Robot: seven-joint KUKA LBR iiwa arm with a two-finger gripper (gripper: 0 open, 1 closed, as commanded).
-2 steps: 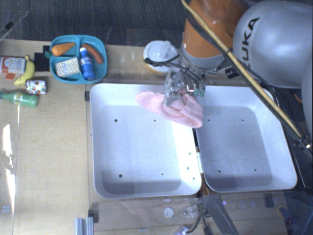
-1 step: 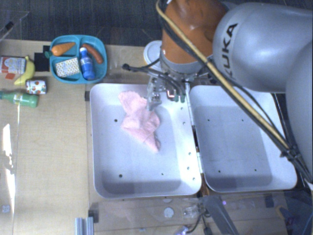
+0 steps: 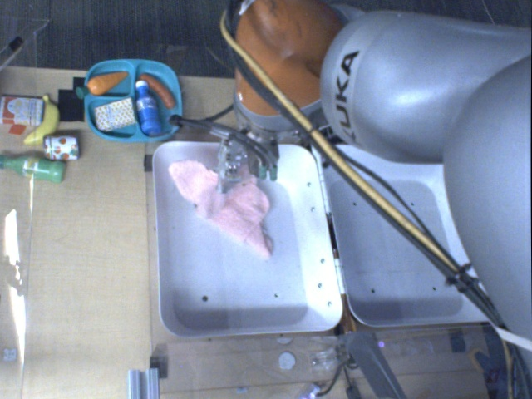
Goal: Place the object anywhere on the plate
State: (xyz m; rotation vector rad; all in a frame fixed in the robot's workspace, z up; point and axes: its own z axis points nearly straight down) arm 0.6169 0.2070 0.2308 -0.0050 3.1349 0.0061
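Pink cloth (image 3: 226, 202) lies crumpled in the upper half of the left white bin (image 3: 241, 306), spread from the bin's upper left corner down toward its middle, with one lobe at the upper left and a longer fold trailing to the lower right. The gripper (image 3: 243, 169) hangs directly over the cloth's upper edge, its metal fingers pointing down and seeming to touch or press into the fabric, though the view is too blurred there and the wrist hides too much to tell whether they stand apart or together, or whether any cloth sits between them. Above the gripper the arm's orange band (image 3: 283, 40) bulges toward the top of the view, and the large grey arm (image 3: 432, 98) sweeps in from the right, covering much of the right white bin (image 3: 399, 298), whose floor shows bare where it can be seen. A yellow cable (image 3: 349, 177) runs along the arm from the orange band down to the lower right. No plate shows in either bin. On the wooden bench (image 3: 83, 264) to the upper left, just beyond the left bin's corner, sits a blue divided tray (image 3: 170, 81) holding an orange carrot-like toy (image 3: 108, 82), a blue bottle (image 3: 148, 106) and a reddish sausage-like piece (image 3: 165, 94). Further left lie a yellow banana toy (image 3: 46, 121), a small can (image 3: 61, 147), a green bottle (image 3: 33, 168) on its side and a small carton (image 3: 21, 112) near the edge.
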